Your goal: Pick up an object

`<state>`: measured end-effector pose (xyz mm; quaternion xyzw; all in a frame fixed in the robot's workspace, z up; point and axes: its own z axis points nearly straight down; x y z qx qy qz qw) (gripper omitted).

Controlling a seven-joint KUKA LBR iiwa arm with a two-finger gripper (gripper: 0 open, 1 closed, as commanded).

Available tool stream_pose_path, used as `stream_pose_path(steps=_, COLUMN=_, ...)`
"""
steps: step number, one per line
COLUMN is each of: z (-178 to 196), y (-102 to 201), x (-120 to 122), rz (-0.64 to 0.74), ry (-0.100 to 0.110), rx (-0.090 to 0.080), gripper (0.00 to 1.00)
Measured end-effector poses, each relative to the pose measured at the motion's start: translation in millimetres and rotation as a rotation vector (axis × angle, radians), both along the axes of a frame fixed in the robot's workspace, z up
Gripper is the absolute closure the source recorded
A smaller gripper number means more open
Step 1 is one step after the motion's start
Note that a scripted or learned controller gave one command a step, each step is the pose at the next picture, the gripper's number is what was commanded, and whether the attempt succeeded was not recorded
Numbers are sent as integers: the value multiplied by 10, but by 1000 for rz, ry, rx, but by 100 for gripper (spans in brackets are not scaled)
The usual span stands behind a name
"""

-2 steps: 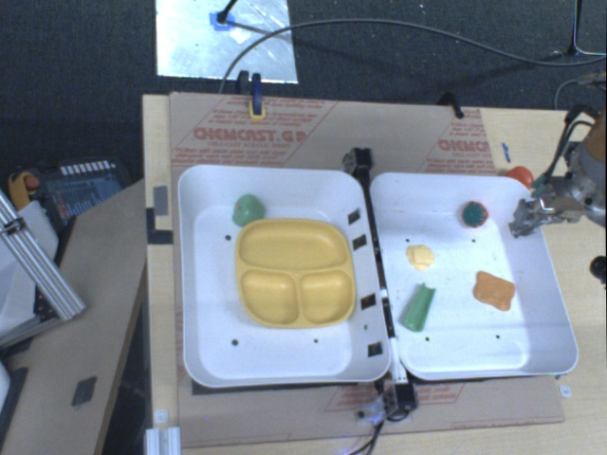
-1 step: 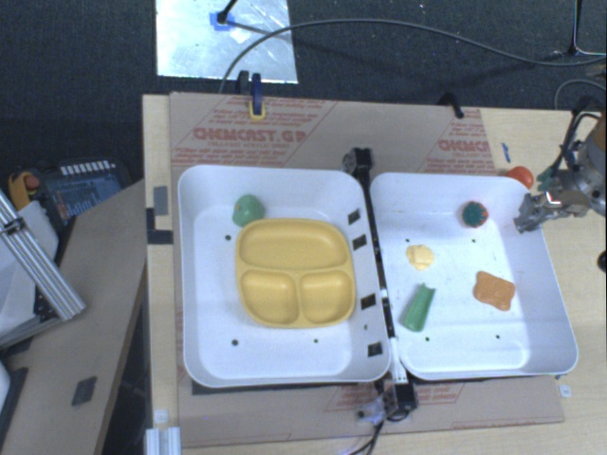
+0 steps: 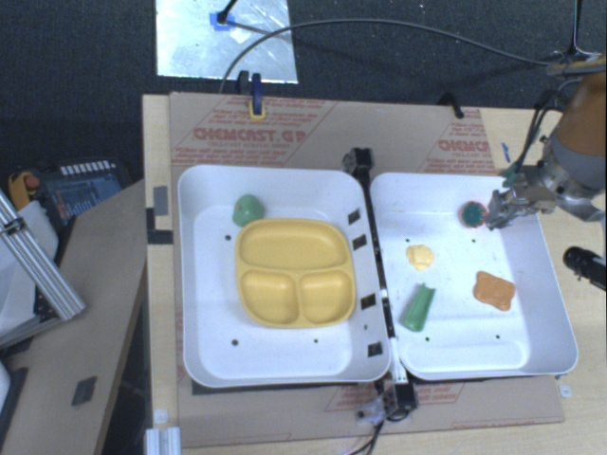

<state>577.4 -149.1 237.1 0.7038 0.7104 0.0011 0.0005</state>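
Observation:
My gripper [image 3: 496, 213] hangs low over the far right part of the right bin [image 3: 545, 282]. A small round teal and red object [image 3: 471, 214] lies just to its left, touching or nearly touching the tip; which of the two I cannot tell. Further forward in the same bin lie a pale yellow lump [image 3: 420, 256], a green wedge-shaped piece [image 3: 417, 308] and an orange piece [image 3: 494, 291]. The grey arm with its orange band comes in from the right edge.
The left bin [image 3: 204, 282] holds a yellow divided plate [image 3: 294, 271] and a green round object [image 3: 248, 209] at its far corner. A black divider [image 3: 372, 254] runs between the bins. Cables cross the dark floor behind the bench.

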Motion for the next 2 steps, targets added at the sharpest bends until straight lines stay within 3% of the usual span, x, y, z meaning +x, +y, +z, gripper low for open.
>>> stream_pose_path(steps=2, z=109, y=1020, x=-20, rz=-2, ry=1, rx=0, gripper=100)
